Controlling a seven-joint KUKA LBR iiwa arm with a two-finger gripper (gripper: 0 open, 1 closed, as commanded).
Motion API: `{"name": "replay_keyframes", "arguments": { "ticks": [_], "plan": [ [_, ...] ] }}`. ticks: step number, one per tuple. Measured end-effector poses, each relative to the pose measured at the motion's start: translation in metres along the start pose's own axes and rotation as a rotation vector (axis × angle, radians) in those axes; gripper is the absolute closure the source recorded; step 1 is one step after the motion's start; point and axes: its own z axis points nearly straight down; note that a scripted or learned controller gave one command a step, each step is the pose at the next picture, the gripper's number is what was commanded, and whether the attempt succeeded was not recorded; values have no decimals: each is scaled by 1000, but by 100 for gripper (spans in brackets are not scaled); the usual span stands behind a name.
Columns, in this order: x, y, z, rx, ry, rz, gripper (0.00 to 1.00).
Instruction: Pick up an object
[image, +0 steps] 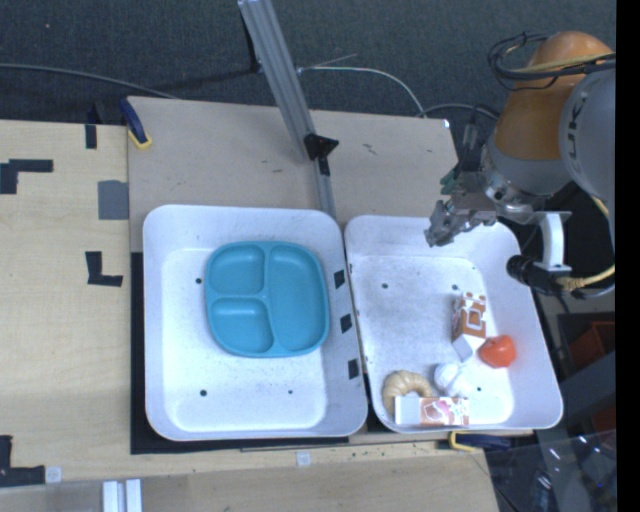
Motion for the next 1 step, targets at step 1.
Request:
{"name": "replay_keyframes", "arguments": {
  "ticks": [1],
  "plan": [
    [50, -13, 12, 6, 2, -4, 100]
  ]
}}
